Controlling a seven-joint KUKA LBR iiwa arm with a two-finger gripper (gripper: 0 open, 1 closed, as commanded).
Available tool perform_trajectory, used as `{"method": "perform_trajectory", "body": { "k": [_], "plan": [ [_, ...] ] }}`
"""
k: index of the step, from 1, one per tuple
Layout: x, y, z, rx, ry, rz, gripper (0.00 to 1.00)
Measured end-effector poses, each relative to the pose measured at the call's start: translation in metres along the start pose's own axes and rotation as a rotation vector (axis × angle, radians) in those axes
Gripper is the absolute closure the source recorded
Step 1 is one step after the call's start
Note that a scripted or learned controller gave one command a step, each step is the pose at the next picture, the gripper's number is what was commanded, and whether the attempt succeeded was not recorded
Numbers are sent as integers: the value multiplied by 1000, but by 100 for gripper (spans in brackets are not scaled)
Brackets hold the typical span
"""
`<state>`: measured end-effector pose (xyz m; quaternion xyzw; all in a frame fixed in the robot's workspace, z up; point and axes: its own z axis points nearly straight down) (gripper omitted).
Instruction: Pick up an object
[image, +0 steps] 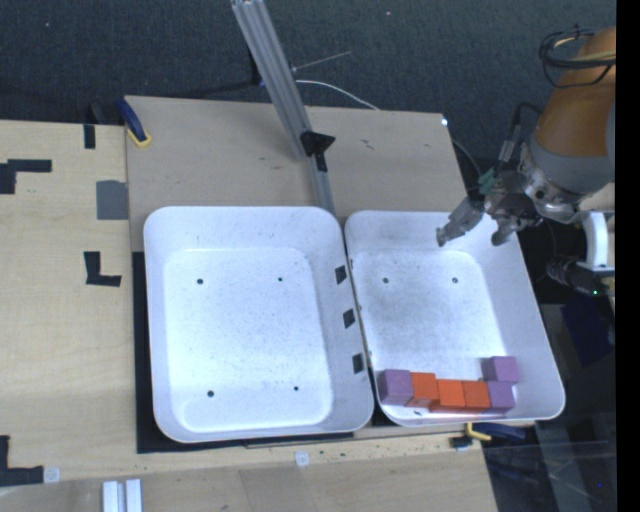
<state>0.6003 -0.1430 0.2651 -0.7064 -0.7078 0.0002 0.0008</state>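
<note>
Gripper: I see the gripper (470, 227) above the right bin's (528, 300) far right corner, fingers apart, holding nothing.
Blocks: purple and orange blocks (450, 388) sit along that bin's near edge, well apart from it.

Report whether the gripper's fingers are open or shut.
Open. The two-finger gripper hangs over the far edge of the right shallow white bin, its two dark fingers spread apart with nothing between them.

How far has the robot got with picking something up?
Nothing looks picked up yet. The gripper is open with nothing between its fingers, over the far edge of the right bin. The purple and orange blocks lie at that bin's near edge. Reaching, grasping and lifting are left.
</note>
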Motion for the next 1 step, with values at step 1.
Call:
{"method": "perform_trajectory", "body": {
  "k": [1],
  "plan": [
    [-4, 53, 34, -1, -3, -1, 0]
  ]
}}
